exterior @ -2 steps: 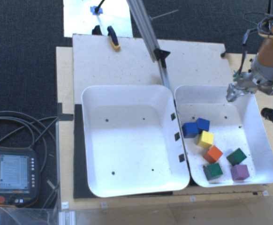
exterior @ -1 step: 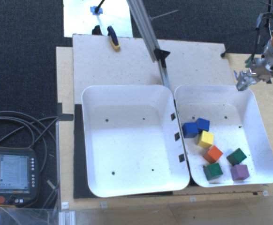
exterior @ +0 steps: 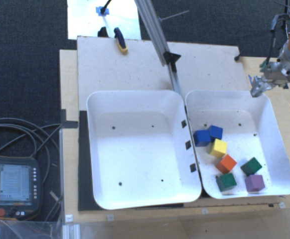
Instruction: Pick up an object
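Several small cubes lie in the right bin [exterior: 272, 133]: two blue cubes [exterior: 202, 137] [exterior: 216, 132] touching each other, a yellow cube [exterior: 217, 148], an orange cube [exterior: 226, 164], a green cube [exterior: 226, 181], a darker green cube [exterior: 251, 166] and a purple cube [exterior: 254, 182]. My gripper [exterior: 258, 87] hangs over the bin's far right corner, well away from the cubes. Nothing shows in its grasp.
The left bin [exterior: 135, 148] sits beside the right one. A slanted metal pole [exterior: 155, 29] runs down to the gap between the bins. A teach pendant [exterior: 13, 185] and cables lie at the lower left, off the bench.
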Controlling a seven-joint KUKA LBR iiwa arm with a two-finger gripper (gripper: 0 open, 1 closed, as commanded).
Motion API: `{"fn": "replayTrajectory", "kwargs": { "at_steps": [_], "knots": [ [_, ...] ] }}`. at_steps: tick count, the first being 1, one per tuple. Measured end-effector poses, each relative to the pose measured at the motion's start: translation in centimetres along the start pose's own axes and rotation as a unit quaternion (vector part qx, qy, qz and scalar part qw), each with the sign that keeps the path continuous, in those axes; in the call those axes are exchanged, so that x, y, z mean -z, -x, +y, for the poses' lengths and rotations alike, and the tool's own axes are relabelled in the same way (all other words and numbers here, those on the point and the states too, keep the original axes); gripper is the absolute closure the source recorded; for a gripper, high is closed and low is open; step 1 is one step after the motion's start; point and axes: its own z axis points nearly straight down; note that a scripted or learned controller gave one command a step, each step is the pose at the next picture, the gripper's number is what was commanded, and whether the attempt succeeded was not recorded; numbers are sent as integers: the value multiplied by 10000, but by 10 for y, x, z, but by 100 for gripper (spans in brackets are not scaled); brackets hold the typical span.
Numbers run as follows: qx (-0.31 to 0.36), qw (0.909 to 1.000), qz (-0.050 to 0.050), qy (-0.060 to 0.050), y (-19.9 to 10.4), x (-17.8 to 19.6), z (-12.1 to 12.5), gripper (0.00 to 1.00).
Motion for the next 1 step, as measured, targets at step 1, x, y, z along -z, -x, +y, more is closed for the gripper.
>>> {"fn": "replayTrajectory", "kwargs": {
  "at_steps": [1],
  "knots": [
    [21, 10000, 14, -8, -47, 12, -10, 100]
  ]
}}
